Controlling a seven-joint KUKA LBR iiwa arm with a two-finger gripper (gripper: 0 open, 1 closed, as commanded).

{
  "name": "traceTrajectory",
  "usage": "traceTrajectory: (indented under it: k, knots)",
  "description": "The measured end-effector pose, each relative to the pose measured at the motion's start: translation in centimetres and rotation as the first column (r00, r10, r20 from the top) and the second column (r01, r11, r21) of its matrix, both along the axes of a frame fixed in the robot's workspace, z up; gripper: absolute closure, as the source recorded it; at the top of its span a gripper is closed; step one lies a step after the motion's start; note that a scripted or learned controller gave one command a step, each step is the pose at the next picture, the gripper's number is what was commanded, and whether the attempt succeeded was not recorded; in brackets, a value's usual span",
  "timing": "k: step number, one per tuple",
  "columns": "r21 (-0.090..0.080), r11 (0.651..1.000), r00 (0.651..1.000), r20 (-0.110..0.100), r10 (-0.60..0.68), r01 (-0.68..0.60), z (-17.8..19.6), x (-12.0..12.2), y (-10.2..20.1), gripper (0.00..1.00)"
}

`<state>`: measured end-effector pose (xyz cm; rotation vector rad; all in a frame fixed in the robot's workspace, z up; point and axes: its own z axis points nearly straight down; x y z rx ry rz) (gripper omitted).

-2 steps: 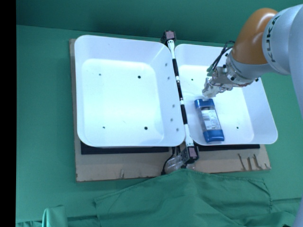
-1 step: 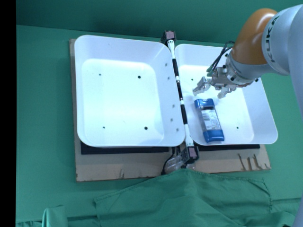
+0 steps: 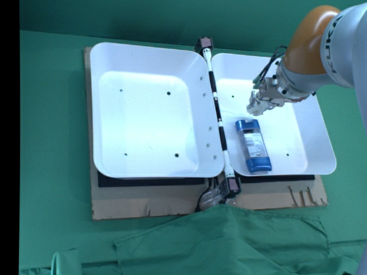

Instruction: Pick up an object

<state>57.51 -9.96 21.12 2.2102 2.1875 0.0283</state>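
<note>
Two white bins side by side on the bench, the left bin (image 3: pixel 149 110) with nothing but a few dark dots on its floor, the right bin (image 3: pixel 309 148) carrying the one thing worth going for. The arm (image 3: pixel 330 36) comes in from the right, orange band bright above the wrist, reaching over the right bin's far half. A black-and-white rod (image 3: pixel 217 110) runs down the seam between the bins.

The pack (image 3: pixel 253 145), blue with a pale label, lies flat near the right bin's front left, long axis running roughly front to back, close to the inner wall but apart from it. The gripper (image 3: pixel 256 105) hangs just beyond the pack's far end, nothing between its fingers; how wide it stands, I cannot tell from this angle.

To do this well, I'd say: slide toward the front until centred over the label, turn the wrist so the fingers straddle the narrow width, not the length. Come down straight, close firmly near the middle. The slick wrapper may slip, and a flat pack gives little to bite.
</note>
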Motion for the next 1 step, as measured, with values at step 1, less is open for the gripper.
traceTrajectory:
  k: [1]
  knots:
    - [0.000,1.000,1.000,-0.001,0.000,0.000,-0.05,-0.02,0.01,0.00]
